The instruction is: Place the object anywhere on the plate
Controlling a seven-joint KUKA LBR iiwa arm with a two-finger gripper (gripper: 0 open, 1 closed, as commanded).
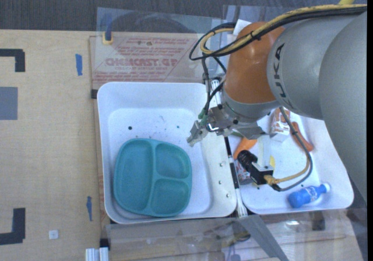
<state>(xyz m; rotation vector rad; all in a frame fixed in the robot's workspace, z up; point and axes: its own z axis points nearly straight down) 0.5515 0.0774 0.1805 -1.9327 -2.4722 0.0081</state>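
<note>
Below, a smooth teal sectioned plate sits in a shallow white bin.

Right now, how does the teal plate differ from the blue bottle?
The teal plate is broad, flat and split into compartments; the blue bottle is small and rounded, lying on its side. The plate sits in the left bin, the bottle in the right bin near its front corner. The plate is one even teal; the bottle is a deeper blue with a paler end. Both lie apart from the pincer.
</note>
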